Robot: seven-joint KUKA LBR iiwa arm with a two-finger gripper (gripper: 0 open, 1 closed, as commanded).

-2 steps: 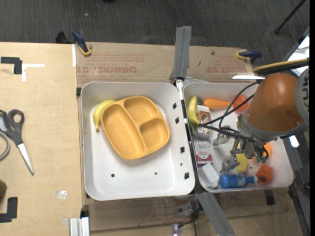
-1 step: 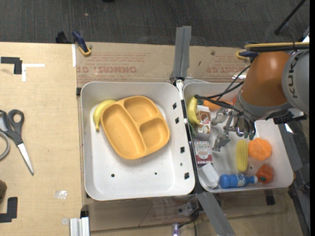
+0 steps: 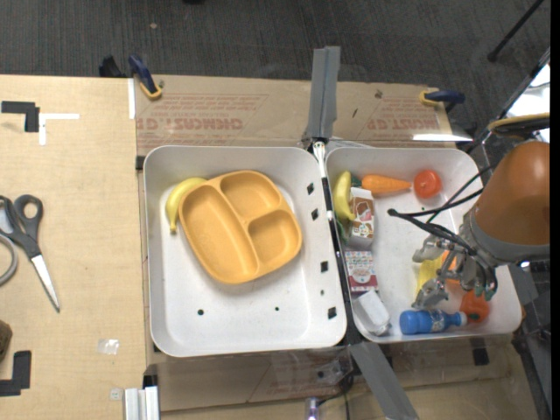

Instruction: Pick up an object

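Observation:
My gripper (image 3: 428, 274) is low in the right bin (image 3: 398, 157), near its front right part, and the arm with its orange band (image 3: 525, 195) comes in from the right. The two metal fingers (image 3: 426, 252) stand apart, so the gripper is open. A small yellow object (image 3: 425, 276) lies between the fingertips on the bin floor. A blue bottle (image 3: 429, 322) lies just in front of the gripper, and an orange piece (image 3: 477, 306) sits to its right, partly hidden by the wrist.
The right bin also holds a carrot (image 3: 385, 183), a red tomato (image 3: 427, 183), a yellow-green fruit (image 3: 341, 191), a small carton (image 3: 361, 217), a pink packet (image 3: 360, 269) and a white object (image 3: 372, 311). A yellow divided plate (image 3: 241, 226) and a banana (image 3: 178, 201) lie in the left bin (image 3: 227, 331).

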